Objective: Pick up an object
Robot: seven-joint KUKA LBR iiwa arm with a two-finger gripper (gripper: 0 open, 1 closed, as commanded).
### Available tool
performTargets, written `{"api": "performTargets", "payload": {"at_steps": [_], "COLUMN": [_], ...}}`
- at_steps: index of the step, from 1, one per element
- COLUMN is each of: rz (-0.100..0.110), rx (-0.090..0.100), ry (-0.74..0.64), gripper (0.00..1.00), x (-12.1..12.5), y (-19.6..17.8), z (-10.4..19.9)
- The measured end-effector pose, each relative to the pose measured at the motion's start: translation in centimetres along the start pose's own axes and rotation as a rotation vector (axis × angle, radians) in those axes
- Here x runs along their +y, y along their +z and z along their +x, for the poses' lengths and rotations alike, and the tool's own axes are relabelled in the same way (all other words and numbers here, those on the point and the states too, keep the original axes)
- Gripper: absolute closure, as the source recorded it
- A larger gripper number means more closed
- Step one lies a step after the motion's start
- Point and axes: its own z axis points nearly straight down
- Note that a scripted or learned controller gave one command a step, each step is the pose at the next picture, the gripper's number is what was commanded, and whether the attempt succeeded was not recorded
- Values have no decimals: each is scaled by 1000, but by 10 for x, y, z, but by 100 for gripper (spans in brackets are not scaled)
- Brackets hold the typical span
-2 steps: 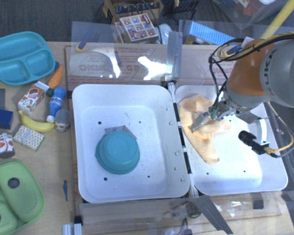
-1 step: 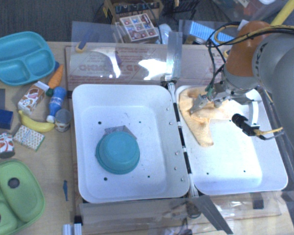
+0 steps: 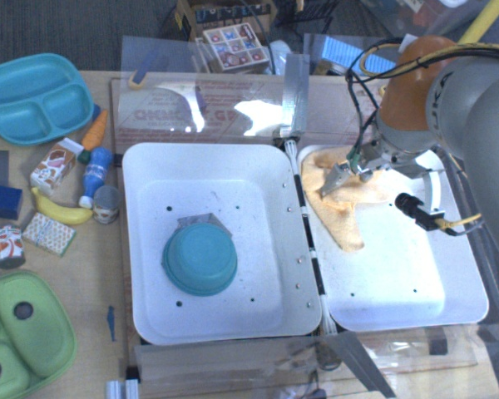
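Note:
A pale yellow-orange cloth [image 3: 343, 209] lies crumpled in the far left part of the right bin [image 3: 416, 289]. My gripper [image 3: 339, 179] is down on the upper part of that cloth, its fingers pointing left and touching the fabric. A teal bowl [image 3: 200, 258] sits upside down in the middle of the left bin [image 3: 150, 306], with a small grey scrap [image 3: 198, 220] just behind it.
Left of the bins, the bench holds a teal divided tray [image 3: 37, 96], a banana [image 3: 60, 208], a small carton [image 3: 55, 165], a blue bottle [image 3: 94, 175], a can [image 3: 8, 245] and a green tray [image 3: 21, 331]. A clear panel [image 3: 204, 106] stands behind the bins.

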Motion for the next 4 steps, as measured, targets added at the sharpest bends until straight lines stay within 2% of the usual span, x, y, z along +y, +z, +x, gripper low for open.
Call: {"api": "performTargets", "payload": {"at_steps": [1,2,3,4], "rz": [-13,-14,-5,-13], "rx": [1,0,3,3], "ry": [-136,16,156,81], "gripper": [0,0,0,0], "x": [-90,-45,1,-55], "y": [-1,-1,1,-1], "z": [32,19,0,23]}}
